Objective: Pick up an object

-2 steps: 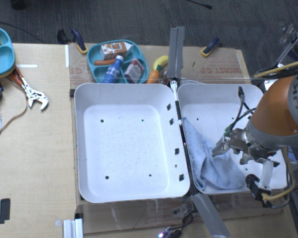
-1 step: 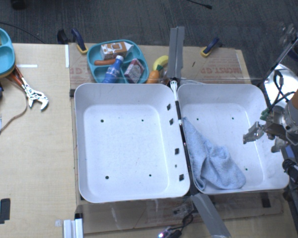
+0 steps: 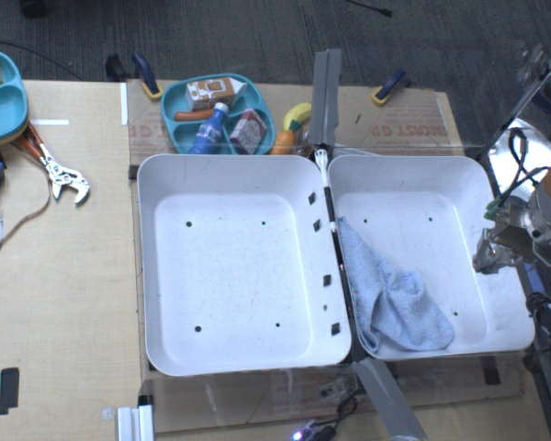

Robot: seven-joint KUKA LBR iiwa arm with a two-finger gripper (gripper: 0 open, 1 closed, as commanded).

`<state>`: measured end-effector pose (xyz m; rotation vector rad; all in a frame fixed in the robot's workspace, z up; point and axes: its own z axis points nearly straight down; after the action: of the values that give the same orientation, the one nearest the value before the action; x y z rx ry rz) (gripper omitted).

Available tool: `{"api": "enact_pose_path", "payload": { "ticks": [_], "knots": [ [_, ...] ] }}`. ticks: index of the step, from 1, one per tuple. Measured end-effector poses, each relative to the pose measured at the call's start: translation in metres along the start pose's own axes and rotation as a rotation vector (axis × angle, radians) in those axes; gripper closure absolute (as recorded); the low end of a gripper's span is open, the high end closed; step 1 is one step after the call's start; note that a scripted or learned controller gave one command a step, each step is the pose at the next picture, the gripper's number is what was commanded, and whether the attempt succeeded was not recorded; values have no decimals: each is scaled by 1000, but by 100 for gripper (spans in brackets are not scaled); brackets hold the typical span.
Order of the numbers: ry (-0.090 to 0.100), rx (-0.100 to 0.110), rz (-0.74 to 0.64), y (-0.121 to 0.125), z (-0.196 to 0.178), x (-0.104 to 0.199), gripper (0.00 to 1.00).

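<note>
Blue-grey cloth [image 3: 397,299]: a crumpled towel lying in the right bin, one edge running up along the bin's left wall, the bulk heaped toward the near left corner.
Right bin [image 3: 413,186]: shallow, white, holding the cloth on its left side; the rest of its floor is bare, speckled plastic.
Left bin [image 3: 230,288]: same white tray, set just beside the right one, the two rims touching along the middle.
Gripper [image 3: 498,246]: at the right bin's right wall, about level with the rim, well apart from the cloth.
Fingers: dark metal parts bunched together at the bin edge; from where I stand I cannot tell whether they are open or closed, and nothing shows between them.
Arm: comes in from the right, mostly cut off by the edge of the view, with cables looping above the wrist.
Teal tray [image 3: 218,113]: on the desk behind the left bin, carrying a blue bottle [image 3: 208,129], a small box and other toy food.
Banana [image 3: 297,116]: yellow, just right of the teal tray, with a small orange piece beside it.
Wrench [image 3: 62,176]: silver, lying on the desk at the far left.
Desk [image 3: 64,301]: pale wood, bearing both bins.
</note>
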<state>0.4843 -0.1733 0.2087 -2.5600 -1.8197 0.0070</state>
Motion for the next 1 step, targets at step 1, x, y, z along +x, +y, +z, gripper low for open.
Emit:
{"api": "enact_pose_path", "payload": {
  "ticks": [1],
  "knots": [
    [1,4,502,-17,67,73,100]
  ]
}}
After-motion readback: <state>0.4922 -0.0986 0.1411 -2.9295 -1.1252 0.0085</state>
